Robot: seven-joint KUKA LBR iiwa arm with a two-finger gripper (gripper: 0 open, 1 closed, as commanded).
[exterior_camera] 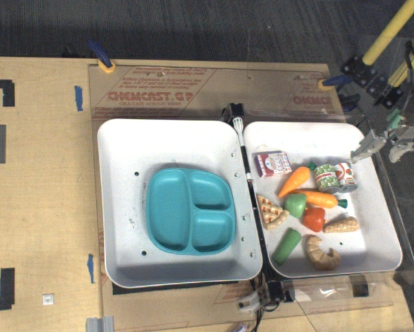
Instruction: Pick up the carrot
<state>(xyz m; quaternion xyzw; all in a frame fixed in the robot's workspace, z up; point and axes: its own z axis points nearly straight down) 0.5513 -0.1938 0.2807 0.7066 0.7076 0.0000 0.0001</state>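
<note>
Though plain to see over the right bin's (pixel 386 213) far right corner, by the tabletop's right edge, tool (pixel 364 152) unreadable: cannot tell whether clenched or released. Carrot (pixel 321 199) flat near that bin's middle, green end toward the tabletop's right edge, just under a can (pixel 333 176), apart from the tool. Teal tray (pixel 191 210) in the left bin (pixel 117 185).

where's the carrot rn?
In the right bin, upper middle: the carrot lies tilted between the small carton and the can, just above the green pepper.
</note>
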